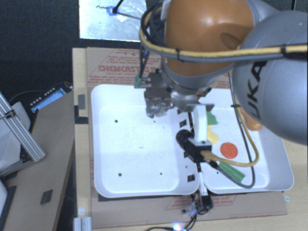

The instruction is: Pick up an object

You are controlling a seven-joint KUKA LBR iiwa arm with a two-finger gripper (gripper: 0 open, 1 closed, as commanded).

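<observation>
above the left white bin (120, 143), the gripper (155, 110) hangs, finger state impossible to tell; orange disc (229, 150) lies in the right bin (274, 172).

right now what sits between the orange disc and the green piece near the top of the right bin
In the camera view, a yellow piece lies between the orange disc and the green piece in the right bin.

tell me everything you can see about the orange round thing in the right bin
The orange disc is a small, flat, round piece, evenly orange with a matte look, perhaps plastic or foam. It lies flat on the floor of the right bin, in its middle part. A yellow piece sits just to its left and a green stick lies below it; I cannot tell whether either touches it. A yellowish cable curves around its right side. Nothing grips it.
</observation>
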